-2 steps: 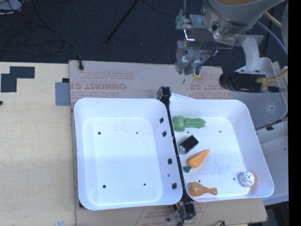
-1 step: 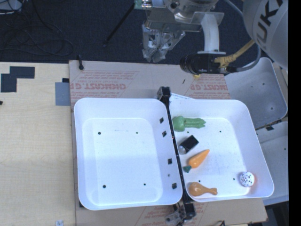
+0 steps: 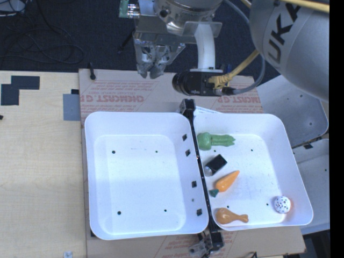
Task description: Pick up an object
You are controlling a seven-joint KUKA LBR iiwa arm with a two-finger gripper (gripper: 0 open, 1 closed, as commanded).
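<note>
My gripper [image 3: 153, 69] hangs high above the back edge of the left bin [image 3: 97, 144], over the cardboard sheet, with nothing visible in it. The right bin [image 3: 269, 123] holds the objects. A green toy [image 3: 215, 141] lies near the divider at the back. In front of it is a small black block [image 3: 216, 163], then an orange carrot [image 3: 227, 181]. A yellow-orange gourd [image 3: 231, 216] rests at the front wall. In the front right corner sits a white dotted ball [image 3: 281, 204]. All of them are well below and to the right of the gripper.
A black divider strip [image 3: 196, 165] runs between the two bins. A brown cardboard sheet [image 3: 118, 93] lies under them on the wooden bench [image 3: 37, 160]. A small teal piece [image 3: 214, 193] lies by the carrot's tip.
</note>
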